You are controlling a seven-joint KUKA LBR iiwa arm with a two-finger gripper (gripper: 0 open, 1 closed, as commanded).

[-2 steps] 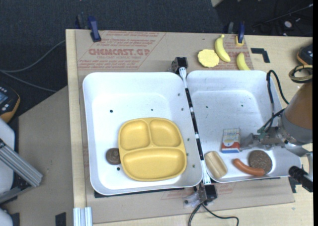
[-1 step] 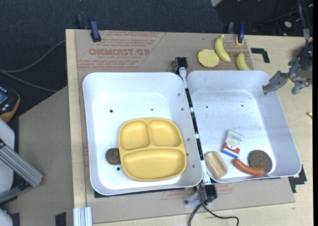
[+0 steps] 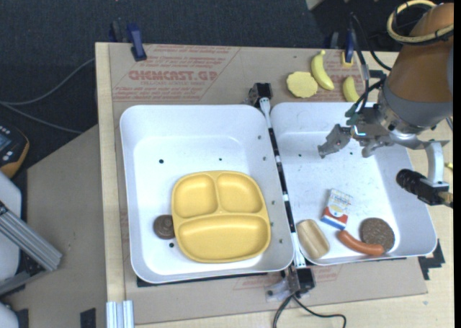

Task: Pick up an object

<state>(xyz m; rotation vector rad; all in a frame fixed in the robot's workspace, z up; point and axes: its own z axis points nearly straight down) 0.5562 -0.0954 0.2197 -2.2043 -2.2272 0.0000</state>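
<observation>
Table [image 3: 108, 175] carried two white bins side by side; left bin [image 3: 144, 139] and right bin [image 3: 302, 121] met along a dark seam near the middle of the view.

Arm [image 3: 421, 67] reached in from the right, grey with an orange band, over the right bin's upper right part.

Yellow tray [image 3: 220, 216], three compartments, lay in the lower half of the left bin; a brown disc [image 3: 163, 227] sat just beside its left edge, touching or nearly so.

Gripper [image 3: 353, 143] hung over the upper middle of the right bin, fingers spread apart and nothing between them; one finger [image 3: 333, 141] pointed left, toward the seam.

Pickable things in the right bin clustered along its lower edge, well apart from the gripper: a dark round patty [image 3: 377, 232] at lower right; a red sausage [image 3: 359, 244] just below and left of it, touching or nearly so; a tan bun [image 3: 312, 238] near the lower left corner; a small carton [image 3: 337, 210], white with red and blue, between bun and patty and a little above them.

On the table above the right bin, outside it: a yellow lump [image 3: 302, 84]; a banana [image 3: 322, 71] just right of it; a second yellow piece [image 3: 350, 89] farther right, partly behind cables.
</observation>
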